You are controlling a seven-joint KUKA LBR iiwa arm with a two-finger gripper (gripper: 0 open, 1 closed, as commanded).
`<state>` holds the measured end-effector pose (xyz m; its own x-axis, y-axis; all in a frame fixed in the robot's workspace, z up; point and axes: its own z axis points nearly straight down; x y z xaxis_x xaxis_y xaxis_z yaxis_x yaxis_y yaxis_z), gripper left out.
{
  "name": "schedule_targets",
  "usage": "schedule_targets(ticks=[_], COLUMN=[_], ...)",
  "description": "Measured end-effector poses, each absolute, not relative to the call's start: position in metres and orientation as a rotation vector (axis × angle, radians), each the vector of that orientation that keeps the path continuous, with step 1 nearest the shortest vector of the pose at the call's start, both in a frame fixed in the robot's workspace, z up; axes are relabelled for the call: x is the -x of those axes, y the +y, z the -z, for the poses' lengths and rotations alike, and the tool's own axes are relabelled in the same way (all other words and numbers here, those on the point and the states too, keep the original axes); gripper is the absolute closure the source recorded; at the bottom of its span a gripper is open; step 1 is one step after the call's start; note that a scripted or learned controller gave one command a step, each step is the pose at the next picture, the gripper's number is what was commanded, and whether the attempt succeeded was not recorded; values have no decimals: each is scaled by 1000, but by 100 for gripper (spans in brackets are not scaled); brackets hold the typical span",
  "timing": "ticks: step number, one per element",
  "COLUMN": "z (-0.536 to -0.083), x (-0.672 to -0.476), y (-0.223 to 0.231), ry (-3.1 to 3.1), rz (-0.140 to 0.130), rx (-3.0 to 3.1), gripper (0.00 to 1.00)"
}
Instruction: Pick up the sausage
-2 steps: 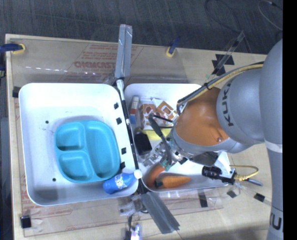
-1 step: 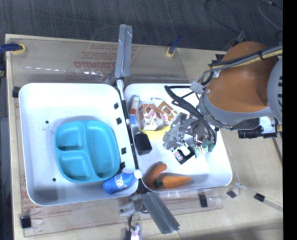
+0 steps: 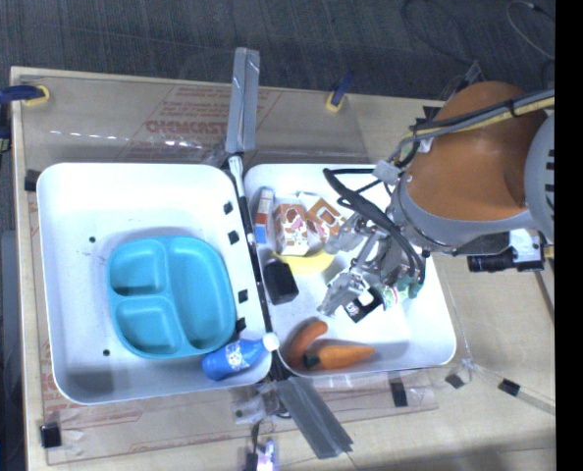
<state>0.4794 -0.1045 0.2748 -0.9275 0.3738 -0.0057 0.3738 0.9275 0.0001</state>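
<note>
Two shallow white bins sit side by side on the bench. The left bin (image 3: pixel 66 263) holds a blue divided tray (image 3: pixel 169 297) near its centre. A blue bottle (image 3: pixel 235 357) lies at the 5 o'clock corner of that bin, its cap resting across the divider toward the right bin (image 3: pixel 434 322).

Right bin contents: the sausage (image 3: pixel 304 336), reddish-brown, lies at the 7 o'clock area of the bin, tilted. An orange carrot (image 3: pixel 343 356) lies just beside it on the 5 o'clock side, along the near wall; the two appear to touch at their left ends. A black block (image 3: pixel 280 281) rests at the bin's 9 o'clock edge. A crumpled patterned packet (image 3: pixel 301 226) lies at the 11 o'clock area, over something yellow (image 3: pixel 311 260).

Arm status: the grey arm with its orange band (image 3: pixel 468 155) reaches in from 3 o'clock. The gripper (image 3: pixel 355 297) hangs over the bin's centre, at 1 o'clock from the sausage and apart from it. Whether the pincer stands apart or together cannot be told; wiring and fittings obscure it. Nothing is visibly held.
</note>
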Motion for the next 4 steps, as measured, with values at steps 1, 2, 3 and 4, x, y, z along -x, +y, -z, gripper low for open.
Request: schedule_targets(ticks=[1,2,3,4], z=[-120,-102,-109,-117], x=[-481,-484,-486,-488], y=[-129,-143,-143,-143], ry=[3095,3094,3092,3090], rz=[-1,-3,-1,-1], rx=[-547,-431,-428,-425], gripper=[0,0,100,100])
